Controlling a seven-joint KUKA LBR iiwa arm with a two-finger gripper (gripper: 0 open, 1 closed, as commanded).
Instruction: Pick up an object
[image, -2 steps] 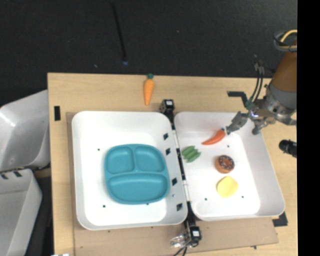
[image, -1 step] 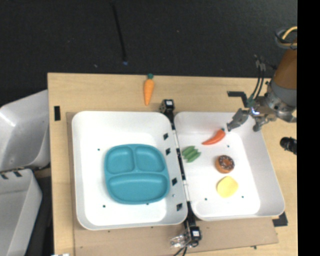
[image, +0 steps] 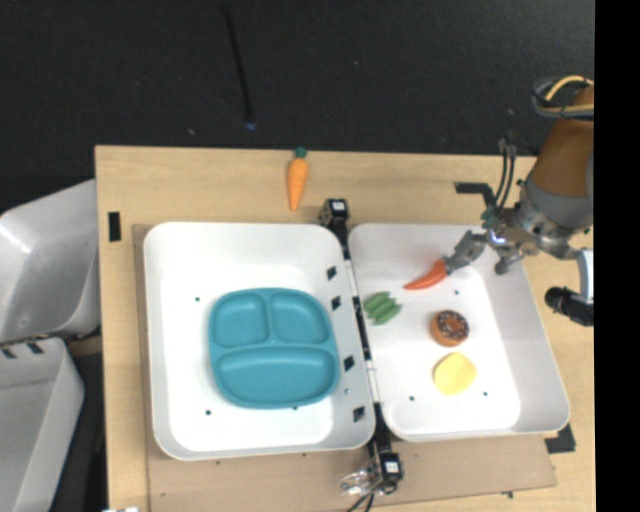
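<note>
Pincer (image: 462, 252) touches red chili pepper (image: 428, 277); no writing legible.

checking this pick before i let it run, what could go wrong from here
The tool sits at one tip of the red chili pepper, so a grip there may slip or swing it. The pepper lies near the right bin's back wall, leaving little room. The green piece and donut could get nudged.
</note>
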